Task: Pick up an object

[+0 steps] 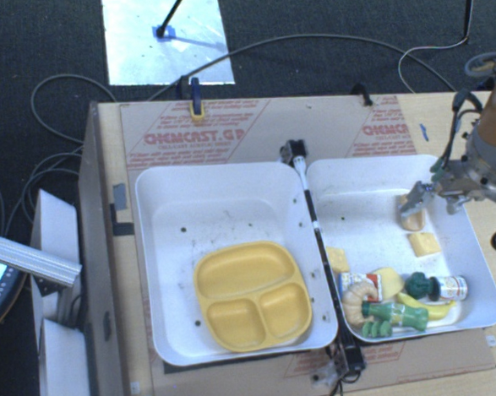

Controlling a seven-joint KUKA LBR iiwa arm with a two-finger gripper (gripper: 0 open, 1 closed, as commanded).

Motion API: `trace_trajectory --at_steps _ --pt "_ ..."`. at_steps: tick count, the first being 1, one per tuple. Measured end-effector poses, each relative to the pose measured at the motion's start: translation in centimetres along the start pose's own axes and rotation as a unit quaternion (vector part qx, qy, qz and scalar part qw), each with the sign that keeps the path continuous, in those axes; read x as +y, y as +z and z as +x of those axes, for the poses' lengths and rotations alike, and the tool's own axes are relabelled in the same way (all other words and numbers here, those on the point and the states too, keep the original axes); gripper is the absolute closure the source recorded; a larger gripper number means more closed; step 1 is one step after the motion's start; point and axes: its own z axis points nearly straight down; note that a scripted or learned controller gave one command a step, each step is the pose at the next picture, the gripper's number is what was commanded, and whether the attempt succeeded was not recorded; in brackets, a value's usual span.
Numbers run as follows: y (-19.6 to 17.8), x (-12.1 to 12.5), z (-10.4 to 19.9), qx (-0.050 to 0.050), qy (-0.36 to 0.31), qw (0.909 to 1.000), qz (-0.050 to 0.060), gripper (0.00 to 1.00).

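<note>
A: Where the grey arm with the orange band reaches in from the right, what is seen of the claw [427,196]?

B: The claw is seen over the far right part of the right shallow white plastic bin [349,196], just above a pale beige rounded lump [412,218]. Whether its fingers are spread or closed cannot be told, and nothing can be made out as held between them.

A: What lies nearest that lump?

B: A small pale yellow square block [424,242] is set just in front of it, slightly apart. Another pale yellow block [337,259] is found well to the lump's left, against the bin's near-left wall.

A: And the rest?

B: A cluster is heaped in front of the lump, at the near rim: a green plastic bottle [390,317], a yellow banana-shaped toy [434,309], a dark green-capped bottle lying on its side [436,287], and a toy with a red-and-white label [360,288].

A: The other bin?

B: Far left of the lump, a yellow three-compartment plastic tray [251,296] is laid in the left white bin [175,240]. Both bins are borne on the cardboard-covered bench [226,131].
</note>
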Motion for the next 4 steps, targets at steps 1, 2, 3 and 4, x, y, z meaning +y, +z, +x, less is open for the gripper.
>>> trace_trajectory --at_steps 1,2,3,4 --pt "8.9 5.5 -0.9 0.0 -0.001 1.0 0.001 0.0" --pt "14.6 5.3 -2.6 0.0 0.001 1.0 0.001 0.0" --pt "15.1 5.0 -3.7 -0.001 0.0 1.0 -0.004 0.0" --pt "15.2 8.1 -4.4 -0.001 -0.001 1.0 -0.004 0.0"
